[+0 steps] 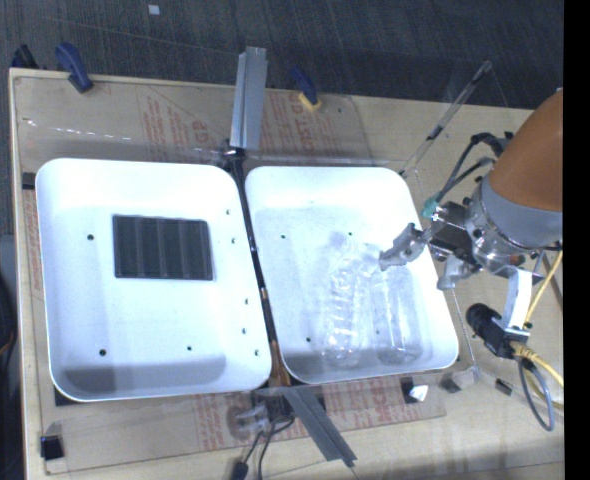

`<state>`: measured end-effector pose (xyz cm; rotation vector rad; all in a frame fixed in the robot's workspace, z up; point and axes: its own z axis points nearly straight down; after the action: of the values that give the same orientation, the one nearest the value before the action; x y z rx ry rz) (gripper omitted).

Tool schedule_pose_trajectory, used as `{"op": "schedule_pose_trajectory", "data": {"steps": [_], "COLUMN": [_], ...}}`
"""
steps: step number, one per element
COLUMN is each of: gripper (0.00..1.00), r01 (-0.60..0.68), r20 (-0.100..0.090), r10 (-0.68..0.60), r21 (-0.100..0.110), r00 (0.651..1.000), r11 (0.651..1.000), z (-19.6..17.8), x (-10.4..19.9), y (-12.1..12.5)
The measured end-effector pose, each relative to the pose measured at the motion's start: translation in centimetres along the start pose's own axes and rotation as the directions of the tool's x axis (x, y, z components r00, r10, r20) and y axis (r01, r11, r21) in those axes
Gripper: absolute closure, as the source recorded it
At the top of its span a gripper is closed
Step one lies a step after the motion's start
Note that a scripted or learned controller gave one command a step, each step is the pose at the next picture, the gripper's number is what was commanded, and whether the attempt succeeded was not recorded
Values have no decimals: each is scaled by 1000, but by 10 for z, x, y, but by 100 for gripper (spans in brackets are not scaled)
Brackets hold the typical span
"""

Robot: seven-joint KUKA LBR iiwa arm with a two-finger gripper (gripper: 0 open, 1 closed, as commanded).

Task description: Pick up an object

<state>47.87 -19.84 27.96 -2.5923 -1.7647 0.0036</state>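
Two clear plastic bottles lie side by side in the right bin point(295, 218), one point(343, 303) near its middle and the other point(400, 313) close to the right wall. They are hard to make out against the white floor. A dark grey ribbed rectangular block point(163, 247) lies flat in the left bin point(135, 343). My gripper point(403, 247) reaches in over the right bin's right rim, just above the upper ends of the bottles. Nothing shows in its grasp.
A grey metal bar point(249, 98) stands at the back between the bins, and a metal bracket point(315, 423) sits at the front. Blue clamps point(73, 66) point(305, 86) grip the bench's back edge. Cables and a black connector point(490, 328) hang at the right of the right bin.
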Motion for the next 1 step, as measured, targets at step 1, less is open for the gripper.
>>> {"op": "schedule_pose_trajectory", "data": {"steps": [1], "gripper": [0], "r01": [241], "r20": [4], "r10": [-240], "r21": [-7], "r00": [971], "r11": [971], "z": [-13], "x": [-2], "y": [0]}}
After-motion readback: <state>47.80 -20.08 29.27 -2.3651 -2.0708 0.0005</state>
